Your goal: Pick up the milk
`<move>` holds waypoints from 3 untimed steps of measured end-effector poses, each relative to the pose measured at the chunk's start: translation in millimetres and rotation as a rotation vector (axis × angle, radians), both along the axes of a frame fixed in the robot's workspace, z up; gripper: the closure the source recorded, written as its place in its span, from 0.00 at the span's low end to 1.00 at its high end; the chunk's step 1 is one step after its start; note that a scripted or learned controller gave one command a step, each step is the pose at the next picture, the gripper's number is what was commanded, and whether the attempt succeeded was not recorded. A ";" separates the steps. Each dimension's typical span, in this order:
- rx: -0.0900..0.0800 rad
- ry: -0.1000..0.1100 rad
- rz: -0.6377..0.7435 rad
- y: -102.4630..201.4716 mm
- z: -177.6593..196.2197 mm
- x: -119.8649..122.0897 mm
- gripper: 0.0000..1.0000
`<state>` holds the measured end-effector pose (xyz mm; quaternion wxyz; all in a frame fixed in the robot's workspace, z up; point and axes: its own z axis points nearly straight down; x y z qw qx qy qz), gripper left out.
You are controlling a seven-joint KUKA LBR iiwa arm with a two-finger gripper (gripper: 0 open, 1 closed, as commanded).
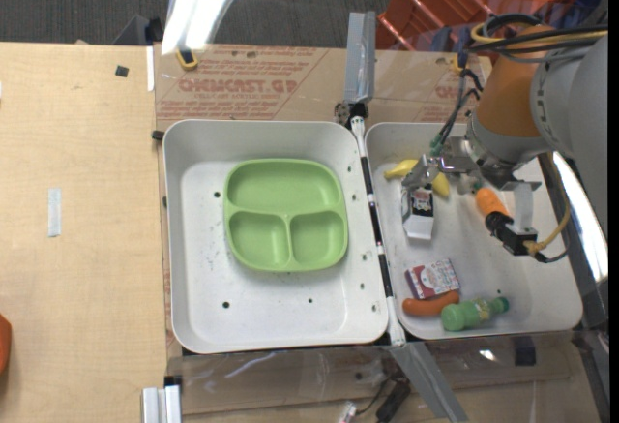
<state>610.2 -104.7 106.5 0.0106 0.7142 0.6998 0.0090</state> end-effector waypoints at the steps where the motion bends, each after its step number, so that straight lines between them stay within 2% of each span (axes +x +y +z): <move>1: -0.002 -0.009 -0.027 2.4 0.7 -12.4 0.00; 2: -0.003 -0.010 -0.021 3.5 0.8 -17.1 0.00; 3: -0.001 -0.011 -0.049 6.3 0.4 -44.0 0.00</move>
